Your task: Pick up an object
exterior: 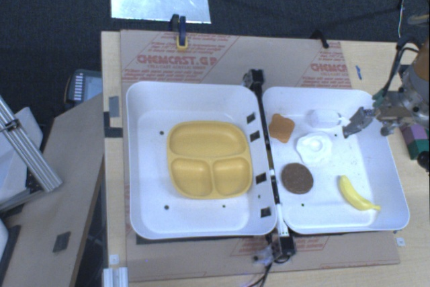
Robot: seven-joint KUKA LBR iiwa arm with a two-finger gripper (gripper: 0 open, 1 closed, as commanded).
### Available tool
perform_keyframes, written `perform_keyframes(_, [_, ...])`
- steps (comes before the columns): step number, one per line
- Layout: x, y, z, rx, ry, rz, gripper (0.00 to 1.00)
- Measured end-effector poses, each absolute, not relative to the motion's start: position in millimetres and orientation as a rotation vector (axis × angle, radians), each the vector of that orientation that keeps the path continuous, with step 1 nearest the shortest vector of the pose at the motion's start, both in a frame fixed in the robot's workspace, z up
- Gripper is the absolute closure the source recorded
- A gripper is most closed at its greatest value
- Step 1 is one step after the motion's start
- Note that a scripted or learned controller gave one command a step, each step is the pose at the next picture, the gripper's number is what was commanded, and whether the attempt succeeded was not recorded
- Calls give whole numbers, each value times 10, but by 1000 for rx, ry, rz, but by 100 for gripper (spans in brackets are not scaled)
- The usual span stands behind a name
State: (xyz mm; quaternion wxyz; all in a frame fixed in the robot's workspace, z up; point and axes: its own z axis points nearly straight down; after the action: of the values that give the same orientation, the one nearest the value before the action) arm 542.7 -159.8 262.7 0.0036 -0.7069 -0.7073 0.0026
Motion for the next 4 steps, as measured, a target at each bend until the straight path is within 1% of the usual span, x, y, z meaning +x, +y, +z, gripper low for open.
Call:
perform_keyframes(1, [5448, -1594, 2682, -2219, -2226, -1, 0])
perform_keyframes(2, [5398, -1528, 2094, -2218, -2222, 2, 0])
perform_keyframes(3, [5450, -1564, 1652, -2218, -2222, 2, 0])
perform_keyframes(4, [5398, -1650, 1097, -2219, -2220, 3, 0])
